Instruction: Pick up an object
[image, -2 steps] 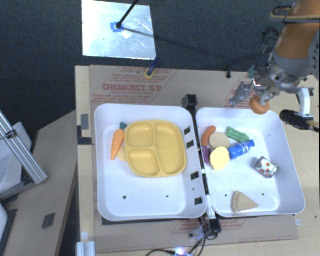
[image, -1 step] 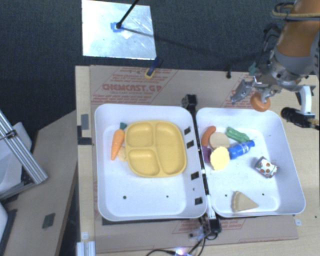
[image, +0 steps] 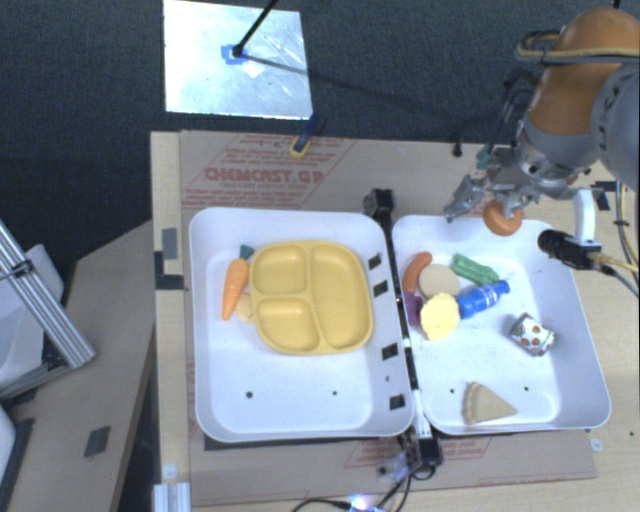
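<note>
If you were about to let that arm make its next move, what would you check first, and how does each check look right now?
1. Something between the tool's fingers: ok, an orange round object sits there, above the right bin's far edge.
2. Grip firm enough to carry: cannot tell; the object hangs low at the fingertips.
3. Yellow divided plate lying flat in the left bin: ok.
4. Carrot out of the way beside the plate: ok.
5. Remaining items in the right bin, such as the blue bottle and the wedge, clear of the arm: ok, they lie nearer the camera.
6. Black cable near the arm: cannot tell if it could snag.
</note>
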